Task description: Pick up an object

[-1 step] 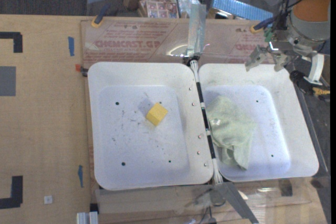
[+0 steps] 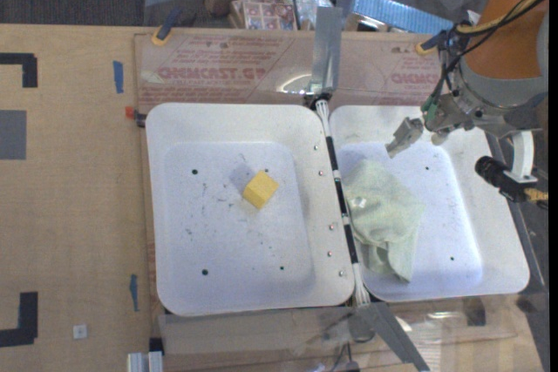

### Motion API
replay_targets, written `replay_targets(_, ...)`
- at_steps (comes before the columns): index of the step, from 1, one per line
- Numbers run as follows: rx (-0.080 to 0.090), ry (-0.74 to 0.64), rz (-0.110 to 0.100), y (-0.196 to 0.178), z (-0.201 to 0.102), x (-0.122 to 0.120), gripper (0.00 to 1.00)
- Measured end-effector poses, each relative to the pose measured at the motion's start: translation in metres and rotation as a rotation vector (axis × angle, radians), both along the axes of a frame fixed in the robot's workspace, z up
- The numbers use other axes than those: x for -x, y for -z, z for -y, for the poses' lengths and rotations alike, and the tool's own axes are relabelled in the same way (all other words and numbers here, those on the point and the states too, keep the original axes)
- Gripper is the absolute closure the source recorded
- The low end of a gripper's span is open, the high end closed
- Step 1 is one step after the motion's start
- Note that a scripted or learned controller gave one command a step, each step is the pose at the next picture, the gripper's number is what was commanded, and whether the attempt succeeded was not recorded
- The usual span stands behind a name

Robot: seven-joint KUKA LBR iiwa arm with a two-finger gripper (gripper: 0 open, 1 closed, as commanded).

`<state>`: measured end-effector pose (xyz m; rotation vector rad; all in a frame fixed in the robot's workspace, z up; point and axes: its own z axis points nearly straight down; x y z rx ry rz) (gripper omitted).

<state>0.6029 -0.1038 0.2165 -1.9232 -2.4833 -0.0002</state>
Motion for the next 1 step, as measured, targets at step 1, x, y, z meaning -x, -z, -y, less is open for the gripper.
replay_targets(1,0.0,0.223,-0.001,0.005,0.0332,0.0584,0.0)
